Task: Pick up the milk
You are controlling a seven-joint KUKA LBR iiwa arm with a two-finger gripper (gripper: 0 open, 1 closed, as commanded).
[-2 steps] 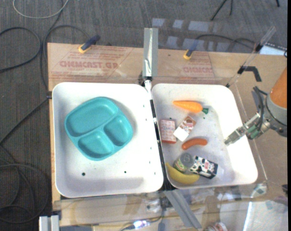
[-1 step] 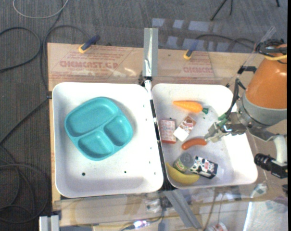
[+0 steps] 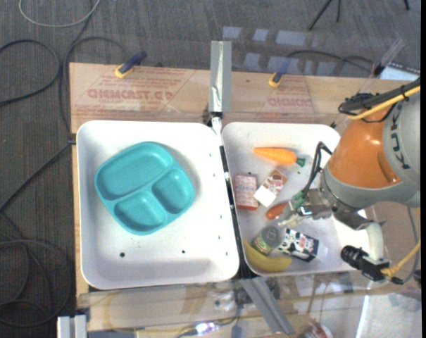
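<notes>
Reaching for the milk [image 3: 274, 182] in the right bin [image 3: 325, 134], near its middle, between carrot [image 3: 274, 155] and pink box [image 3: 245, 191].
Gripper [image 3: 296, 213] hangs just beside the carton, nothing seen in it; its opening I cannot tell. Carton looks small, light, stiff-sided yet crushable: pinch gently across its flat sides.

Both white bins [image 3: 156, 270] are looking like smooth moulded plastic, faintly glossy. The teal divided tray [image 3: 146, 186] is showing a matt plastic finish. The bench board [image 3: 146, 94] is appearing as rough brown cardboard or fibreboard with red print. The floor [image 3: 163, 13] is reading as dark ribbed carpet. The arm's orange band [image 3: 364, 153] is shining, glossy.
</notes>
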